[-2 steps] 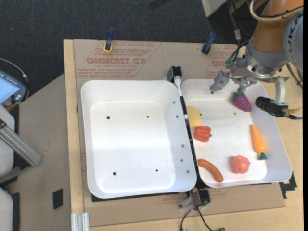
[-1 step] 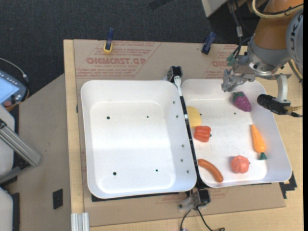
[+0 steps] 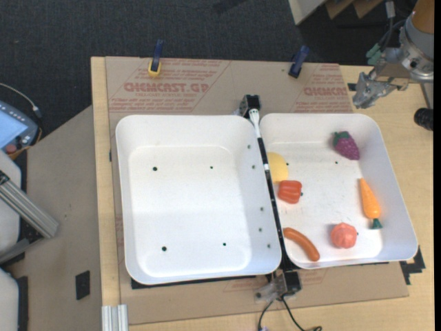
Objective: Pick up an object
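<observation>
The right bin (image 3: pixel 324 124) holds several toy foods: a purple bunch of grapes (image 3: pixel 346 145) near its far right corner, a yellow piece (image 3: pixel 277 165) against the left wall, a red-orange pepper (image 3: pixel 289 191), an orange carrot (image 3: pixel 369 198) along the right wall, a pink-red strawberry (image 3: pixel 344 235) and a sausage (image 3: pixel 302 243) at the front. My gripper (image 3: pixel 366 93) hangs above the bench just beyond the right bin's far right corner, away from every object. Nothing sits between its fingers.
The left bin (image 3: pixel 186 185) lies beside the right one, with a black divider (image 3: pixel 263 167) between them. A yellow clamp (image 3: pixel 156 62) and a blue clamp (image 3: pixel 299 61) hold the cardboard's far edge. Dark floor surrounds the bench.
</observation>
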`<control>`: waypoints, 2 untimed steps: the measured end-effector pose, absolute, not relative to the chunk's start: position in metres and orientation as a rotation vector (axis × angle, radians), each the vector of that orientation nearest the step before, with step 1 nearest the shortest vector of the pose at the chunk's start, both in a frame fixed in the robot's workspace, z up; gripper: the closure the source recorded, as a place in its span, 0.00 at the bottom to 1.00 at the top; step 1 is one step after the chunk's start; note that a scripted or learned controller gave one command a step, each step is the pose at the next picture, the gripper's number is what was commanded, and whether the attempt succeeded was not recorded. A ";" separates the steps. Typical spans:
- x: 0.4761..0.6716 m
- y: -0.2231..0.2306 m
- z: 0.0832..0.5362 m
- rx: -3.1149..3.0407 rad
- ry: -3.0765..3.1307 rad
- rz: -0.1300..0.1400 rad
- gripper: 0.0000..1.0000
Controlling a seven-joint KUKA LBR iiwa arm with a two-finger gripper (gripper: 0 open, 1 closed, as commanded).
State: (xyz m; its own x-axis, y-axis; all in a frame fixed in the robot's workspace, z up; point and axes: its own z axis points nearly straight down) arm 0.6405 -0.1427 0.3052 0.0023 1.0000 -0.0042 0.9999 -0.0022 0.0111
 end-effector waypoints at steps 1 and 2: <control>0.640 -0.141 0.310 2.217 2.218 0.003 1.00; 0.641 -0.141 0.321 2.213 2.216 0.004 1.00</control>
